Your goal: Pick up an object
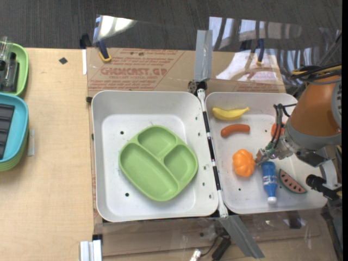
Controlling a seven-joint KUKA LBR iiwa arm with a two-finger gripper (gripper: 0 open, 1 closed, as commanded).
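The right bin [239, 197] holds a yellow banana [230, 112], a red sausage [235, 130], an orange bell pepper [244, 162], a blue bottle [268, 181] with a white cap and a watermelon slice [292, 181]. My gripper [265, 156] is low in this bin, just right of the pepper and right above the bottle's upper end. Nothing shows in its grasp. A small orange-red item [274, 129] peeks out from behind the arm's wrist.
The left bin [106, 145] carries a green divided plate [157, 162]. The grey and orange arm [315, 118] covers the right bin's right side. Cardboard [141, 64] lies behind the bins. Green and blue trays [11, 124] sit at the far left of the wooden bench.
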